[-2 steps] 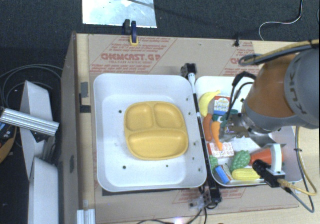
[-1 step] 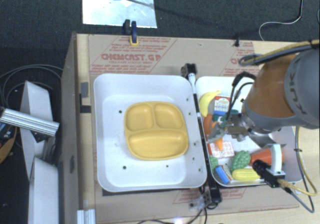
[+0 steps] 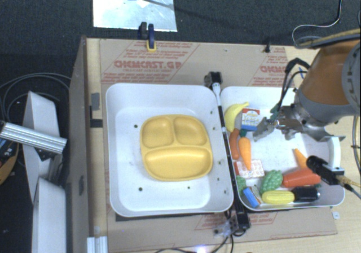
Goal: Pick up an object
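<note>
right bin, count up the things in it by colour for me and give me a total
Yellow: 2, a banana and a yellow piece at the near edge
Orange or red: 4, the carrot, an orange stick, a small cone and a red-orange piece
Green: 1, a bumpy toy
Blue: 1
Black: 1
White printed cartons: 2
Total: 11, as far as the clutter shows

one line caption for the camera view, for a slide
KUKA arm's gripper hovers over the toy-filled right bin; the left bin bears a yellow divided plate.
</note>
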`<state>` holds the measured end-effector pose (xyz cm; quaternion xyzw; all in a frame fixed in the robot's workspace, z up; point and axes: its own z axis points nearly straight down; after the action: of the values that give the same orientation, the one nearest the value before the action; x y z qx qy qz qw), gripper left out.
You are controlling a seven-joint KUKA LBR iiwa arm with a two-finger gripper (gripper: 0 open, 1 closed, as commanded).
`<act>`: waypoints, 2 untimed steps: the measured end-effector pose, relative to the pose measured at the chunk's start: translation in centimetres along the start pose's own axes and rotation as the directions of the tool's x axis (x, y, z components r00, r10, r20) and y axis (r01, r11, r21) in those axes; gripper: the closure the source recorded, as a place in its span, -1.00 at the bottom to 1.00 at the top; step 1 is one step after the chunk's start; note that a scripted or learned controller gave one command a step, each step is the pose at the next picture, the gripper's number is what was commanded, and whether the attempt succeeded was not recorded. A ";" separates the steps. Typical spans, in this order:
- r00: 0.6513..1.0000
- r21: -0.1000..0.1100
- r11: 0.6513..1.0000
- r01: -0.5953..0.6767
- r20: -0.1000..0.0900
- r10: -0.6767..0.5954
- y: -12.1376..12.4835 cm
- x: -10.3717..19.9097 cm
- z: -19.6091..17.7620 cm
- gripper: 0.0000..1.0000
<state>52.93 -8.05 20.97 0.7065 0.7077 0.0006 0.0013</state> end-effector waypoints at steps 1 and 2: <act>1.000 0.003 1.000 0.000 -0.001 0.000 2.4 -0.6 6.5 -1.00; 1.000 0.000 1.000 -0.004 0.004 0.004 -0.2 -0.5 12.5 -1.00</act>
<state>52.75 -8.57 8.45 0.7081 0.7061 -0.0005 0.0027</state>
